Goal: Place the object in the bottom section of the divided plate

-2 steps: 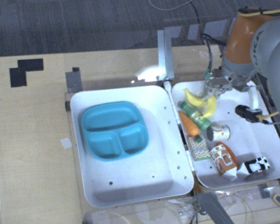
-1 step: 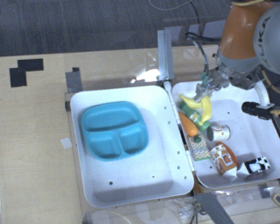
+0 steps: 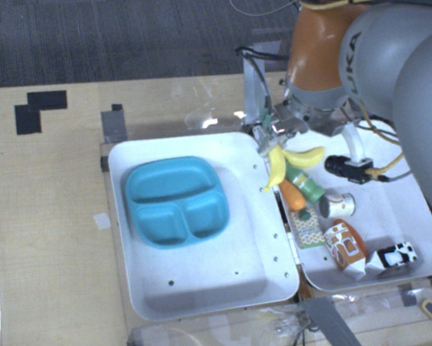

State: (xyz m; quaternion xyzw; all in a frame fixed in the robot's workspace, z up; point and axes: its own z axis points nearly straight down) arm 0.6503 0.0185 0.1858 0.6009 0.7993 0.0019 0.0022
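Banana (image 3: 279, 167) hangs pinched in fingers (image 3: 272, 135), long axis steep, tip down

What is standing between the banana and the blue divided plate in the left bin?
Nothing visible stands on the white bin floor between the banana and the blue divided plate; the banana hangs over the bins' shared edge.

Blue plastic divided plate (image 3: 176, 200): lies flat in the left white bin, upper-left of the bin floor. One long section along its far side, two smaller sections along the near side. All three sections bare.

Yellow plastic banana (image 3: 286, 163): curved, at the inner top corner of the right bin, partly over the seam between bins. Lower tip points down-left; other end points right.
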